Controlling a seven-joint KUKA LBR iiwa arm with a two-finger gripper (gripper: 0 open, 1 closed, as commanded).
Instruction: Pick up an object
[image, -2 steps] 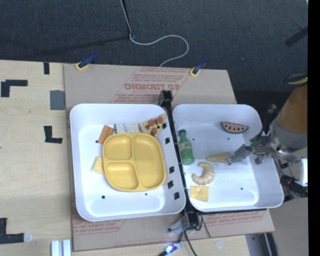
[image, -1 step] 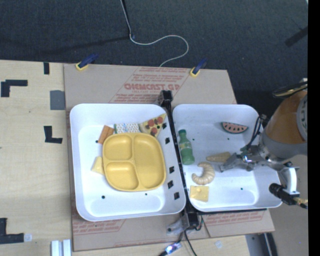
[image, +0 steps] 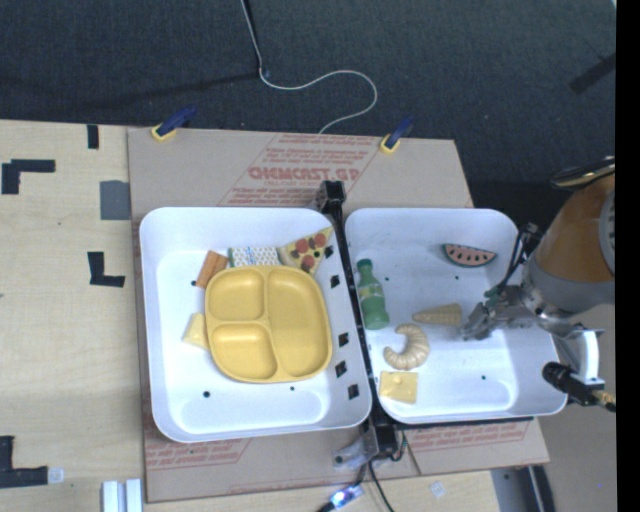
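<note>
The right bin (image: 500, 395) holds a green bottle (image: 371, 294), a watermelon slice (image: 469, 254), a beige cone (image: 440, 316), a croissant (image: 408, 346) and a cheese wedge (image: 400, 386). My gripper (image: 477, 325) hangs low at the bin's right side, just right of the cone's wide end. Nothing shows between its fingers. The arm's orange band (image: 580, 240) sits at the right edge.
The left bin (image: 160, 300) carries a yellow divided plate (image: 268, 322) with a pizza slice (image: 308, 248), an orange stick (image: 211, 268) and a yellow wedge (image: 194, 330) around it. Both bins rest on cardboard (image: 290, 170). A white cable (image: 320, 85) loops behind.
</note>
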